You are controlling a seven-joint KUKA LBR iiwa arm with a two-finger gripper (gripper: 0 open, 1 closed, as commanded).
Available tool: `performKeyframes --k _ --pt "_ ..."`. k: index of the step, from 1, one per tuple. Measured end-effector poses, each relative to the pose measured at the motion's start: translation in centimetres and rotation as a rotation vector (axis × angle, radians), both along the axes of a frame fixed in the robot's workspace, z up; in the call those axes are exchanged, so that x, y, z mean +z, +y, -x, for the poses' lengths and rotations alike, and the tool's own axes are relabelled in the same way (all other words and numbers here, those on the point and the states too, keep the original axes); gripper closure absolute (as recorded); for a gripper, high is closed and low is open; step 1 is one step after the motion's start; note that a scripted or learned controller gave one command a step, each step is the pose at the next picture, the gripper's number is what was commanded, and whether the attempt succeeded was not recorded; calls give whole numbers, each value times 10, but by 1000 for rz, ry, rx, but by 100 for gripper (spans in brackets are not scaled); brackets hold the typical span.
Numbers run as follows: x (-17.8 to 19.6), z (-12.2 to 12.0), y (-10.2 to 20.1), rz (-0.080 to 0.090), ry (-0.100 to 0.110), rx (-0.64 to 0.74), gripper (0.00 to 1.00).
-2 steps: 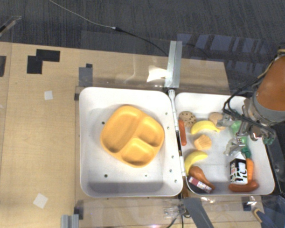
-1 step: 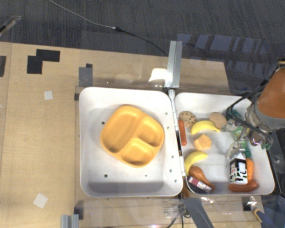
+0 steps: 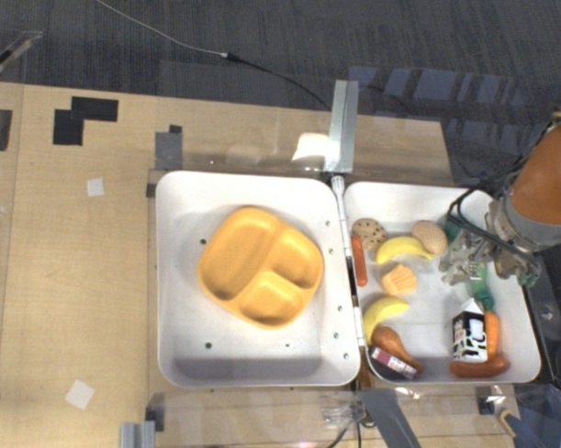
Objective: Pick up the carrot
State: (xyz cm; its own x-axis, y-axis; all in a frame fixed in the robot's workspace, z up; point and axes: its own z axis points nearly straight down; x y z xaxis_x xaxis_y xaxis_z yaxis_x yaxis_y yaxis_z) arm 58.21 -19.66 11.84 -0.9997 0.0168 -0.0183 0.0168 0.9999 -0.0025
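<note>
Lying near the bin's right wall, the carrot (image 3: 491, 331) is orange with green top.

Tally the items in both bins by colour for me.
Yellow or yellow-orange: 4, the divided plate, two bananas, a wedge
Orange or red: 4, incl. carrot
Brown or tan: 3
Black-and-white: 1
Total: 12

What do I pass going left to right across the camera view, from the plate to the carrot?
Yellow plate → hot dog → orange wedge → potato → hand → carrot.
</note>
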Motion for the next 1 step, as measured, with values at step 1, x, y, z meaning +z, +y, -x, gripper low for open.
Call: performKeyframes --k 1 --pt "9 2 -9 0 9 35 100"
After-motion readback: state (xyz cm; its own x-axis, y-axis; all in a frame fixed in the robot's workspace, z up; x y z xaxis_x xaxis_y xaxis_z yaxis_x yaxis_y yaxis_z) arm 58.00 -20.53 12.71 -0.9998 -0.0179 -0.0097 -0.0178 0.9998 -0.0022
